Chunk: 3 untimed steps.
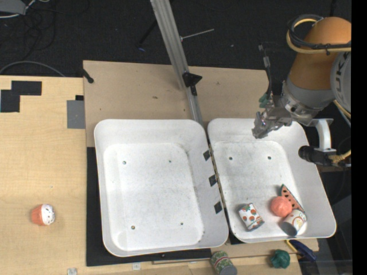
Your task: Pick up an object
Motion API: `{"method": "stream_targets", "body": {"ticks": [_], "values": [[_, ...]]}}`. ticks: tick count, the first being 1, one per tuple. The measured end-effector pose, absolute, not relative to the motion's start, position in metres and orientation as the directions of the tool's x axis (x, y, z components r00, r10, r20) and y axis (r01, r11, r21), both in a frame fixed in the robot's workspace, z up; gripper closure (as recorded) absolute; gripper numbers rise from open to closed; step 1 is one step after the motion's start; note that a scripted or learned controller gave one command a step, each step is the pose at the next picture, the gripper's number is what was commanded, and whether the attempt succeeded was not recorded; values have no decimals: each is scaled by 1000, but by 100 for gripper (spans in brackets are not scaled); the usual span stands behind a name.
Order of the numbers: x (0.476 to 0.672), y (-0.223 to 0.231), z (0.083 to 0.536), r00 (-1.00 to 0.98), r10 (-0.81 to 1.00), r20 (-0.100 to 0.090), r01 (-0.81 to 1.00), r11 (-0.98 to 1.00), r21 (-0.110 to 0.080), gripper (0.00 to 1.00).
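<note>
The end effector (259, 130) hangs over the far edge of the right bin (258, 165). Clustered at that bin's near right corner are a white patterned cup (250, 216), a pink ball (280, 206), and a small can (293, 221). The left bin (152, 182) lies alongside it on the table (34, 171).

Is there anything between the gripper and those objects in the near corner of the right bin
Nothing visible. The gripper hangs over the right bin's far edge, with bare bin floor between it and the red ball cluster.
</note>
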<state>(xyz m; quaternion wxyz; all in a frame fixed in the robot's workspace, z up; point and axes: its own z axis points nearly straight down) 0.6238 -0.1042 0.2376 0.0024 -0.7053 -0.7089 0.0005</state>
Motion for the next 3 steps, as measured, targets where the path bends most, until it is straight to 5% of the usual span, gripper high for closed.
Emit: {"method": "stream_targets", "body": {"ticks": [1,3], "values": [[618,-53,228,-4,1000,3,1000,4,-5,100],[638,59,220,-4,1000,1,1000,4,-2,100]]}}
